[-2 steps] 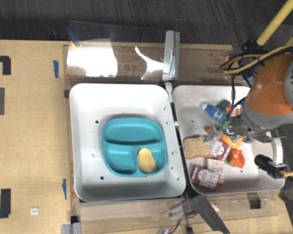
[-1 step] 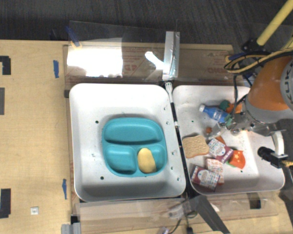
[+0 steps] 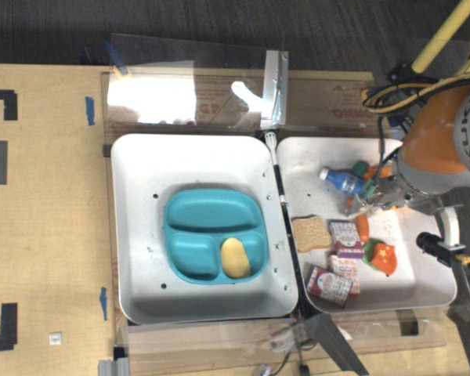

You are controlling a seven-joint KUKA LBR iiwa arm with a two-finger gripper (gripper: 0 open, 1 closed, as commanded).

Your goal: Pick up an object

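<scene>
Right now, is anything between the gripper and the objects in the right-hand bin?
Nothing visible. The gripper is already down among the clutter in the right bin, beside the blue bottle and orange carrot; other items crowd close by.

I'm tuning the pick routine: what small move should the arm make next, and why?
Probably a short descent. The gripper hangs at the right bin's far side among small items, by the blue bottle, and nothing shows between its fingers.

Small toys (bread slice (image 3: 311, 233), blue bottle (image 3: 341, 181), red pepper (image 3: 381, 258)) lie scattered in the right bin (image 3: 439, 288).
</scene>
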